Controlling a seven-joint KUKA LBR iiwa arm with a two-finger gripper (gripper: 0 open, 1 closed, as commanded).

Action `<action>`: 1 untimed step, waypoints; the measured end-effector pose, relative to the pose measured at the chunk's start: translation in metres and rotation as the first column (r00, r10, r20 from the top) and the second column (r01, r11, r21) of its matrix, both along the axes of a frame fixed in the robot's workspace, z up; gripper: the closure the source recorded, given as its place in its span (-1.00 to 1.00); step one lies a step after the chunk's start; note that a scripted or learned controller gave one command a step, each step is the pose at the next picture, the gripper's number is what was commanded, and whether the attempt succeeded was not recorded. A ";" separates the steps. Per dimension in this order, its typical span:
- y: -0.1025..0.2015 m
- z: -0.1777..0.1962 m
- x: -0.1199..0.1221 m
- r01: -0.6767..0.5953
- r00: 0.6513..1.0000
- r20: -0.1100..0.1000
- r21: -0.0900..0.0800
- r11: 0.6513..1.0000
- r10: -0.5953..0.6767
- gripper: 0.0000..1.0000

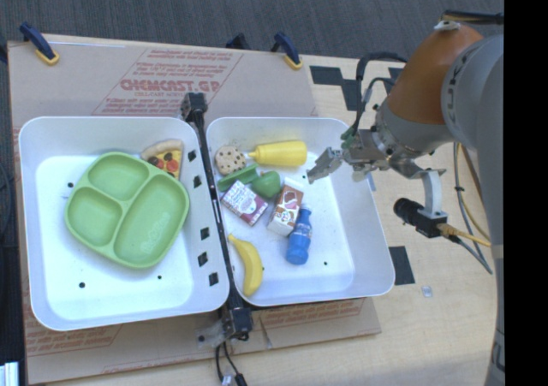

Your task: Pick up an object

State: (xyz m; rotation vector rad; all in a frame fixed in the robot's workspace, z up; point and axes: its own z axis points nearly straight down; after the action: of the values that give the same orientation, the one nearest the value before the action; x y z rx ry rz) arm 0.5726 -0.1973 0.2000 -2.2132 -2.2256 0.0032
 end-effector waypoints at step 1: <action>0.024 -0.089 -0.041 0.000 1.000 0.016 -0.001 1.000 0.000 -1.00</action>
State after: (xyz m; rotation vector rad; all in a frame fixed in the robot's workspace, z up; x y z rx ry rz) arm 0.5316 -0.1732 0.1106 -2.2218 -2.2341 -0.0136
